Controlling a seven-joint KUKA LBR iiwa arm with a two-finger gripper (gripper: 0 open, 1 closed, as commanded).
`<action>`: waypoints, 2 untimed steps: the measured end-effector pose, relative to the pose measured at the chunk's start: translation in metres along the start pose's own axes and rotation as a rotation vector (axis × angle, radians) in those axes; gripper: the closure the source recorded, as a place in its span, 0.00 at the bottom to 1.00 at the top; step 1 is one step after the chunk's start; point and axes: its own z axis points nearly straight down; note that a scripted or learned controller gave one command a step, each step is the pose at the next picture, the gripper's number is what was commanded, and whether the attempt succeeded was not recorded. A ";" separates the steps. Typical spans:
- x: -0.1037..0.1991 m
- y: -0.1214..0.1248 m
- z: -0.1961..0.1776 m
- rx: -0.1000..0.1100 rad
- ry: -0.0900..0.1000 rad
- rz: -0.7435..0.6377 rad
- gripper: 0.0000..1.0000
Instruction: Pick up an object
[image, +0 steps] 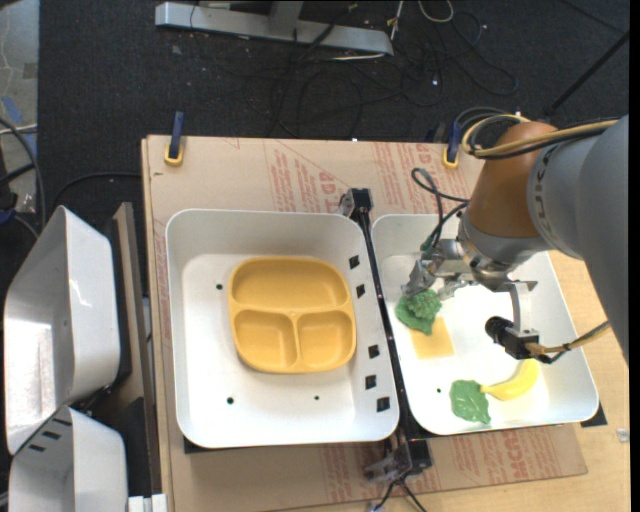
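- We see two shallow white bins with a smooth plastic look and rounded corners, side by side on a brown cardboard sheet (270, 170).
- The left bin (190, 300) holds a matte yellow plate (293, 312), rounded and split into three compartments.
- The right bin (500, 425) holds four things: a crinkled green leafy piece (420, 310), a flat pale yellow square (432, 343) like a cheese slice, a second green leafy piece (468, 401) and a curved yellow banana (513, 383).
- The first leafy piece overlaps the square's upper edge, near the bin's left wall.
- The gripper (435, 278) sits right at the top of that leafy piece.
- Its tip is small and partly hidden, so we cannot tell whether it is apart, together or clamped.
- The grey arm (570, 190) covers the bin's upper right corner.
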 end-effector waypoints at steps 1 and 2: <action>-0.001 0.003 -0.043 -0.001 0.000 -0.004 1.00; -0.011 0.007 -0.098 -0.002 -0.001 -0.002 1.00</action>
